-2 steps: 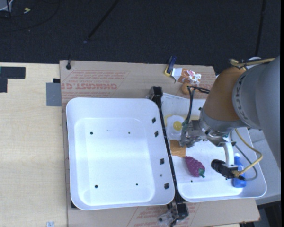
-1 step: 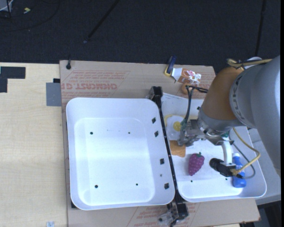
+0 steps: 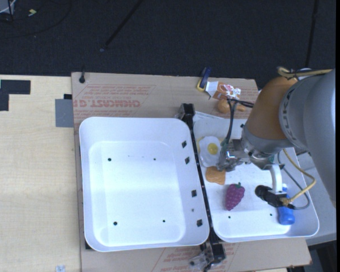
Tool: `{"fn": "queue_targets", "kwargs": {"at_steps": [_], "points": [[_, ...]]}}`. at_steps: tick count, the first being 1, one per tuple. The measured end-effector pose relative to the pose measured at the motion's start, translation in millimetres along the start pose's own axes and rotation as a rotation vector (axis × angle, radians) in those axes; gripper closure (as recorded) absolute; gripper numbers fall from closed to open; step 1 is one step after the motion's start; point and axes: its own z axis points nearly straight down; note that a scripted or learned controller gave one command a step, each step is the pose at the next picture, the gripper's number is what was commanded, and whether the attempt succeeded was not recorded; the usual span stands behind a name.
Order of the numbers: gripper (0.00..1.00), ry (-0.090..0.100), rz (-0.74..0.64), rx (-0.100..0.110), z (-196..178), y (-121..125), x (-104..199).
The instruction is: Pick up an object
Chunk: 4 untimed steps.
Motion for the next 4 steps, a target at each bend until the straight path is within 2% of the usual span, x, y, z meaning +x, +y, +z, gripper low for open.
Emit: {"fn": "queue_targets", "kwargs": {"at_steps": [1,2,3,4], "points": [[1.0,-0.001,-0.002,0.0,-63,8,18],[1.0,-0.003,-0.003,-0.013,-278,10,34],[1.0,-0.003,-0.002,-0.01,-403,20,46],[1.0,-0.001,-0.004,0.0,-451,6,86]]}}
